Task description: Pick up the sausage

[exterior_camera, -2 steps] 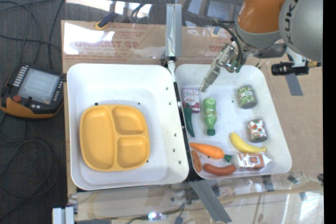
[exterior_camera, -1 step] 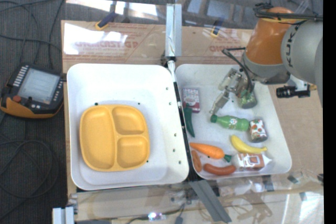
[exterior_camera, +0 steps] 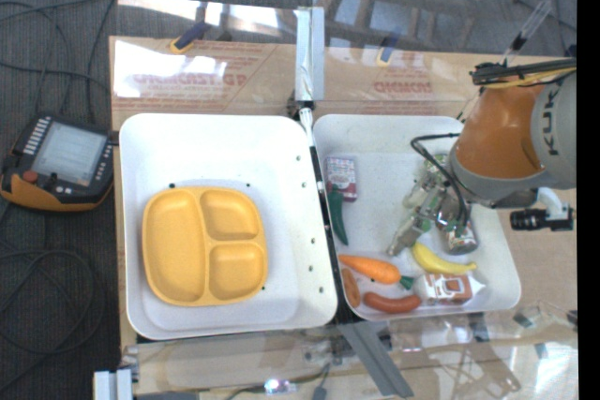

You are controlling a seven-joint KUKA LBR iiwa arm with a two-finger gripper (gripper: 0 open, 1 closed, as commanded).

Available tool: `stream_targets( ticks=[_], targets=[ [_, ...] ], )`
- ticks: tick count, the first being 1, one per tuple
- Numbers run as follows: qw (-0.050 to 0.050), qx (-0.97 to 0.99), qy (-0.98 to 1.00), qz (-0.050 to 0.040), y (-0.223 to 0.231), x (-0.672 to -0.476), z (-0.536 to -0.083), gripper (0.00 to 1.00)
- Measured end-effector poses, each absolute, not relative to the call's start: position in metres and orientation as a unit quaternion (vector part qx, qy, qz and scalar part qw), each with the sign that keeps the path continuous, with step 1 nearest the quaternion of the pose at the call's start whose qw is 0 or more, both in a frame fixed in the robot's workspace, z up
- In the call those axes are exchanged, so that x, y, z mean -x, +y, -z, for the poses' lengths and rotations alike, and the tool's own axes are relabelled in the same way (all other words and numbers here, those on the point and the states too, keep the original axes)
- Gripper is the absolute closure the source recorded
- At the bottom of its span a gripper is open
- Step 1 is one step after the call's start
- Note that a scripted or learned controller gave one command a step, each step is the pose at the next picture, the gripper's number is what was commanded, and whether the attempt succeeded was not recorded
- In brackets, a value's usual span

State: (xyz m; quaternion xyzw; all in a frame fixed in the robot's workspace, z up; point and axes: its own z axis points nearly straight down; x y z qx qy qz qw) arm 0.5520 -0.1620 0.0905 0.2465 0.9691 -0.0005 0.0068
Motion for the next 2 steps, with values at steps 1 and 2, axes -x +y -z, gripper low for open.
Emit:
stream_targets(
  ticks=[1, 2],
  targets=[
    [0.002, -0.282, 0.959, -0.0011, -0.159, -0.614, -0.147, 0.0],
    [0.001, -0.339, 0.941, -0.0006, -0.187, -0.629, -0.181, 0.0]
  ],
)
